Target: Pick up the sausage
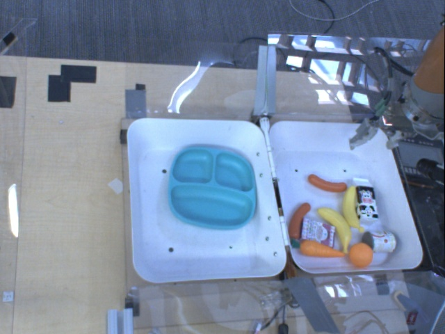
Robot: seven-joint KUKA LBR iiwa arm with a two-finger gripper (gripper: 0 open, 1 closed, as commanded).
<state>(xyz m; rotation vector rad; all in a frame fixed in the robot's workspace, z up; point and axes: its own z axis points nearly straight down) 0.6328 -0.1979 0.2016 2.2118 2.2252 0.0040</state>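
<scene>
Grey carpet runs behind a pale wooden bench (62,186) that bears two white bins side by side. We see the arm (427,82) cut off at the frame's edge, only its orange band and grey wrist showing, and the gripper (375,132) hangs over the far corner of the right bin (327,152). Its two grey fingers (360,136) stand apart with nothing between them, so we read it as released, though glare from the clear panel behind muddies the outline.

Below the gripper and toward the divider lies a sausage (327,183), orange-red, flat on the bin floor and well apart from the fingers. A second sausage (299,220), darker red, lies farther from the gripper, near the divider, tilted, its lower end just beside a carrot (321,250). Which of the two the task means, we cannot tell.

Nearer the gripper's side of that heap sit two bananas (350,206), a small carton with a black-and-white cow print (366,204), a pink packet (324,232), an orange (360,255) and a small can (382,241) lying on its side. Writing on the packet and the carton is too small for us to read.

Beyond the divider from the gripper, the left bin (149,207) bears a blue sectioned plate (212,186).
</scene>
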